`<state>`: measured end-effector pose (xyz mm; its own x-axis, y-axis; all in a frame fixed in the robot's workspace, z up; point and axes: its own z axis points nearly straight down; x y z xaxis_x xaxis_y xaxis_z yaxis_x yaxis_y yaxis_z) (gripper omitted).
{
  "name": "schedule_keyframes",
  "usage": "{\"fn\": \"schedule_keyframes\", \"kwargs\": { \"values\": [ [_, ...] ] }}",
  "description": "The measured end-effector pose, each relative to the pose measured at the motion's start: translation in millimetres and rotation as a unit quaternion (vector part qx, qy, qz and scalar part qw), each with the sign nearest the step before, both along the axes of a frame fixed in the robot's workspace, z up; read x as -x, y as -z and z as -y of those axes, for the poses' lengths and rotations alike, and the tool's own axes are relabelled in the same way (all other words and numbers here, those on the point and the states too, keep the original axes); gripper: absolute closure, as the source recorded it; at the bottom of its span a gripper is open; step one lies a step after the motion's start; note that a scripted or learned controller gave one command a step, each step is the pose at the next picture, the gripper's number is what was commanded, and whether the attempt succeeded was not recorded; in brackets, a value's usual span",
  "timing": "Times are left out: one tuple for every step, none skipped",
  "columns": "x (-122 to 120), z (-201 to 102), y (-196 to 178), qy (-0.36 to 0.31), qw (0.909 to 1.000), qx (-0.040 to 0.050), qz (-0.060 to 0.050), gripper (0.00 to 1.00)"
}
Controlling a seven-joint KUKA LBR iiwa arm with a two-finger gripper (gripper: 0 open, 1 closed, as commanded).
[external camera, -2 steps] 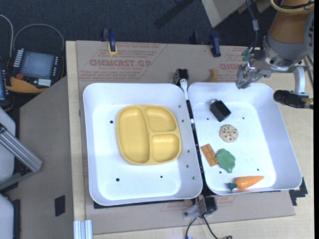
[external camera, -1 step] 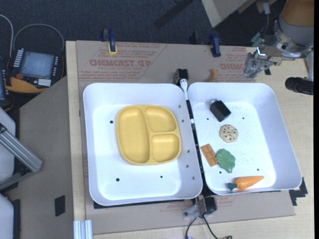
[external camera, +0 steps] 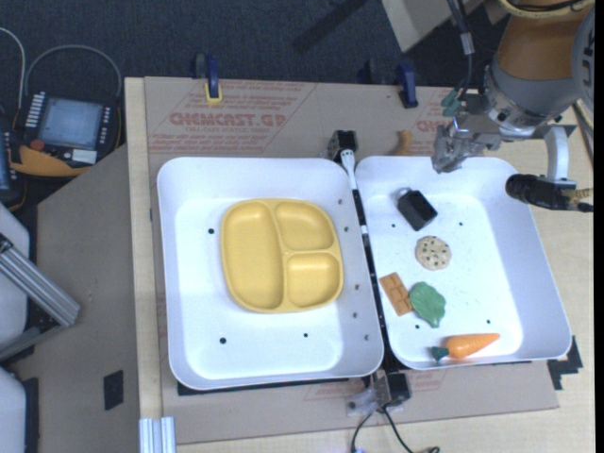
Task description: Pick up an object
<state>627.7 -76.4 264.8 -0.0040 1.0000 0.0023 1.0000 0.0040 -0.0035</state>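
Note:
The right bin [external camera: 510,253] holds a small black block [external camera: 415,208] near its back left, a round speckled cookie [external camera: 433,252] below it, a tan cracker [external camera: 396,293], a green leafy piece [external camera: 427,303] and an orange carrot [external camera: 467,345] at the front. My gripper [external camera: 451,155] hangs above the right bin's back edge, up and to the right of the black block, with nothing seen between its fingers.
The left bin [external camera: 189,281] carries a yellow three-section plate [external camera: 280,253]. A black clip [external camera: 343,143] sits at the back where the two bins meet. The arm comes in from the upper right.

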Motion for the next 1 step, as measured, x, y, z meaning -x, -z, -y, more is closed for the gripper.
{"fn": "schedule_keyframes", "kwargs": {
  "values": [
    [34.8,-52.0,5.4,-0.001,1.0,-0.0003,0.0,1.0]
  ]
}}
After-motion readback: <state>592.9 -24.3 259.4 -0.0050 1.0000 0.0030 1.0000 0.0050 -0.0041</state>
